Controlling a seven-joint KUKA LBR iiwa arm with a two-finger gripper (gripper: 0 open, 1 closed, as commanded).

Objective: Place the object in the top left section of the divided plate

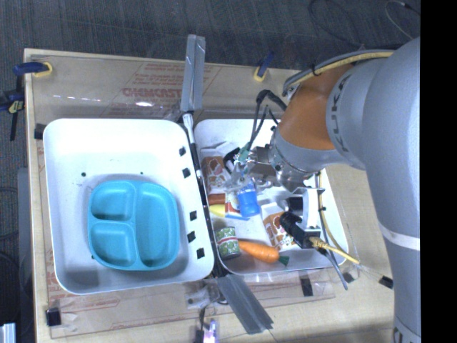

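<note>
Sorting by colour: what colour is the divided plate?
Light blue: the divided plate, in the camera view.

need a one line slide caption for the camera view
KUKA arm's gripper reaches into the cluttered right bin over a blue bottle, while the blue divided plate waits in the left bin.

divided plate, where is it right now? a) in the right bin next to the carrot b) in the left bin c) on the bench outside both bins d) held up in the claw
b: the blue divided plate lies flat on the floor of the left bin, while the carrot sits across the divider in the right bin.
</note>
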